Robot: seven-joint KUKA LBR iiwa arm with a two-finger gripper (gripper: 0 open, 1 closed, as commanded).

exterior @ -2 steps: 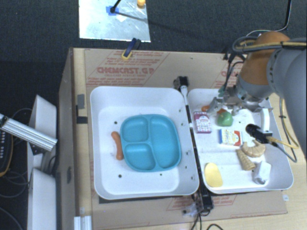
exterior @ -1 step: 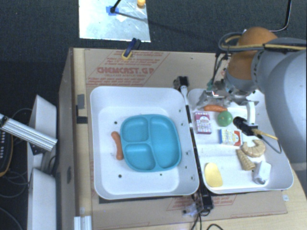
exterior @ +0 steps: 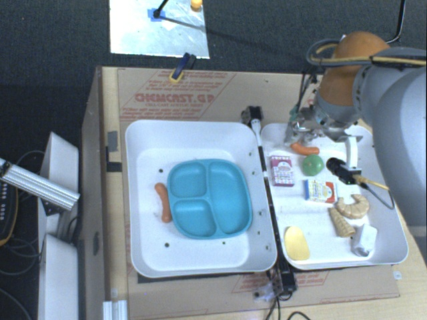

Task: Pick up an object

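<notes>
Right, gripper (exterior: 301, 133) is down at the far end of the right bin (exterior: 393, 245), just above an orange carrot-like piece (exterior: 306, 149); can't tell how its pincer stands. Green ball (exterior: 311, 165) sits just beside that piece, a small red-and-white packet (exterior: 282, 171) to its left. Left bin (exterior: 143, 179) has a blue divided tray (exterior: 209, 198) with an orange sausage (exterior: 163, 202) touching its left edge.

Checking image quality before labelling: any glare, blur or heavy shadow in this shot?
Camera view: sharp overall; the white bins are evenly lit with soft shadows; the foil sheet at top glares mildly; the arm at right looks slightly soft.
</notes>
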